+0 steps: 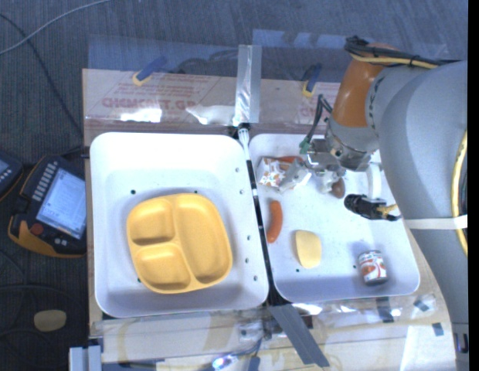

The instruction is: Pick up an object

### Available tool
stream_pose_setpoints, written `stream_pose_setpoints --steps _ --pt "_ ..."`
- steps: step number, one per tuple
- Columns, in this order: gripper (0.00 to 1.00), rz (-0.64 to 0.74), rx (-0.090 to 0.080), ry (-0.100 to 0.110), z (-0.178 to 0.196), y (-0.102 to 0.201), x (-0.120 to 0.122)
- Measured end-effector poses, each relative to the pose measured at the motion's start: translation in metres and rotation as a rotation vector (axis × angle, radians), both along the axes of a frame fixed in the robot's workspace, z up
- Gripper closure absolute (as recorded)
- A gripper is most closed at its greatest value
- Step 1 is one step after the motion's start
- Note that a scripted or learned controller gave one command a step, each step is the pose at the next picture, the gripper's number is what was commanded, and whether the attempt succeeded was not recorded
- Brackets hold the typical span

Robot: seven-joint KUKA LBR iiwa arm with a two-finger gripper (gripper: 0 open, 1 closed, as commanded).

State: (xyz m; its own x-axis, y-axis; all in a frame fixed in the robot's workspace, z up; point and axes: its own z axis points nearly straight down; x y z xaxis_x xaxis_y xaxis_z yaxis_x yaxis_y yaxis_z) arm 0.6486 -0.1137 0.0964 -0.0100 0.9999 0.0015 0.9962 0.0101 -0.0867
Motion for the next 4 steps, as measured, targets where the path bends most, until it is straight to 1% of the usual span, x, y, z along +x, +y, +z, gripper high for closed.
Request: stream_pose_setpoints --steps 1,2,3,4 --pt "0.00 0.040 -0.001 -0.084 0.011 0.012 -0.062" --pt "0.00 -0.026 -0.003 -0.059 -0.006 0.011 -0.014" --pt "0.00 0.011 0.002 -0.021 -0.007 0.001 0.007" --pt "0.00 0.000 0.025 -0.024 -0.007 -0.051 0.012"
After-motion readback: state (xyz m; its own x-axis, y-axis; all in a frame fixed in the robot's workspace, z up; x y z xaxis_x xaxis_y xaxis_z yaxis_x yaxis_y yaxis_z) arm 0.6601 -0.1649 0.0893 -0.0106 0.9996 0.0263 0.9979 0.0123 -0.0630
